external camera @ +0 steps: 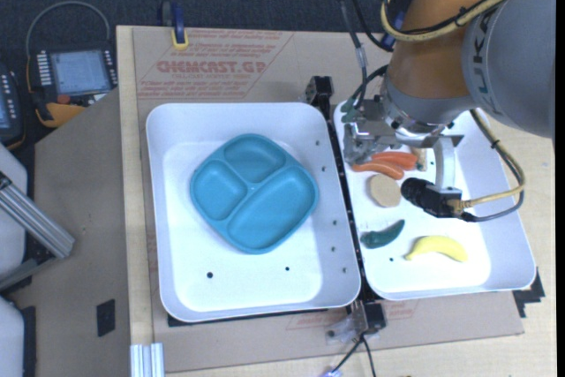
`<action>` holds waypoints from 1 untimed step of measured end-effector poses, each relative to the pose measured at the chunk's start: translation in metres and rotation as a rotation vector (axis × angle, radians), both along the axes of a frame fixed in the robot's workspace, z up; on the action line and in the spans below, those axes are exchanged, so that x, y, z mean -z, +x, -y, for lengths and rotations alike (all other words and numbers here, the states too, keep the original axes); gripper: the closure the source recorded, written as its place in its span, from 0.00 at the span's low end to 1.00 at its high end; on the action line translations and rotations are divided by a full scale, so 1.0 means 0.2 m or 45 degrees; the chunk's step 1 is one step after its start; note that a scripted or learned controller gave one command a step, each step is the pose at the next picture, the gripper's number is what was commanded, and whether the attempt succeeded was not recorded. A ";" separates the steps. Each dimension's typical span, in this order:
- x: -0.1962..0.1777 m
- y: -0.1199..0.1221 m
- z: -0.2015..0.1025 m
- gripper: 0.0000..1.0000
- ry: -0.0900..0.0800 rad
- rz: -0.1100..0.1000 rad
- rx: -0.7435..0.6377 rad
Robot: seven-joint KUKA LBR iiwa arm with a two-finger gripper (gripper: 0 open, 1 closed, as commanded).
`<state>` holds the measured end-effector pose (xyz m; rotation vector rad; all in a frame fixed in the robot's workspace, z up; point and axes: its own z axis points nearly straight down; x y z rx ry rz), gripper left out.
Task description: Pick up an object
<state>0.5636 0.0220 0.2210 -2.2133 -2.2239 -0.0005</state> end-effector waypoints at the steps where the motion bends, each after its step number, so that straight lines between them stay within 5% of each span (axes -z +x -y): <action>1: 0.04 -0.12 -0.23 1.00 -0.001 -0.002 -0.001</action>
